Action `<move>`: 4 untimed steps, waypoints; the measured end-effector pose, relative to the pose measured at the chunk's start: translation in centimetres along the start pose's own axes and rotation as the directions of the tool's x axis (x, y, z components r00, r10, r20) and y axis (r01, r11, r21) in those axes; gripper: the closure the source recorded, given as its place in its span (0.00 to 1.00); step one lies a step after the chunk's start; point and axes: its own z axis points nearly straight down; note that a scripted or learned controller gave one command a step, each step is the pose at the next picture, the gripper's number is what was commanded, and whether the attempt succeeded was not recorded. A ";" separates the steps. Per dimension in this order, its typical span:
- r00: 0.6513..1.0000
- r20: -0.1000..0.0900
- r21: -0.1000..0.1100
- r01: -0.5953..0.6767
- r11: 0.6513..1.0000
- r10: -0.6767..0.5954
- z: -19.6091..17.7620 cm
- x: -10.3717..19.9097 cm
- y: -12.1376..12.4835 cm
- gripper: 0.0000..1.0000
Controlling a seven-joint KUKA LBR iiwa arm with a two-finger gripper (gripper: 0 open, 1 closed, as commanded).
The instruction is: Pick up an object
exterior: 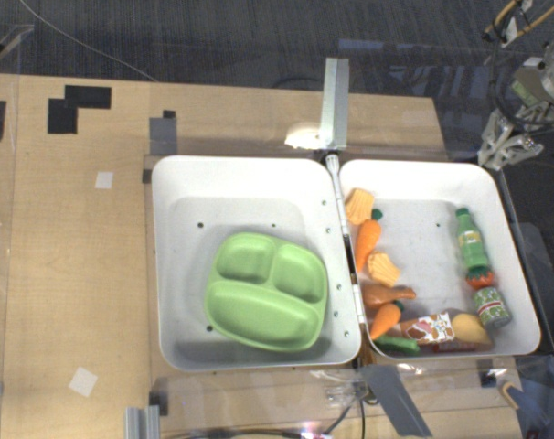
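Observation:
The right bin (423, 190) holds several toy foods. Along its left wall lie a yellow piece (359, 205), an orange carrot (369, 238), a tan pastry (383, 268), a brown drumstick (387, 293) and a second carrot (384, 318). At the front lie a green vegetable (398, 344), a red-brown carton (432, 330) and a yellow potato (474, 330). By the right wall are a green bottle (469, 239) and a red-capped bottle (490, 302). My gripper (510, 146) hangs beyond the bin's far right corner, open, with nothing between its fingers.
The left bin (176, 245) holds a green divided plate (268, 291). A metal post (335, 103) rises at the back between the bins. The wooden bench (67, 273) stretches to the left. Cables hang by the arm at the upper right.

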 end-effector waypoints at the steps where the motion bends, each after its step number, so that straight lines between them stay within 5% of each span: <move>1: 1.000 0.008 0.005 0.001 1.000 -0.001 -1.3 -0.2 0.0 1.00; 2: 0.998 -0.005 -0.014 0.065 0.998 -0.065 5.9 -5.1 6.4 1.00; 3: 0.934 -0.001 -0.003 0.358 0.934 -0.358 -1.5 -0.1 0.3 1.00; 4: 0.774 0.002 -0.010 0.633 0.774 -0.633 1.8 0.1 0.1 1.00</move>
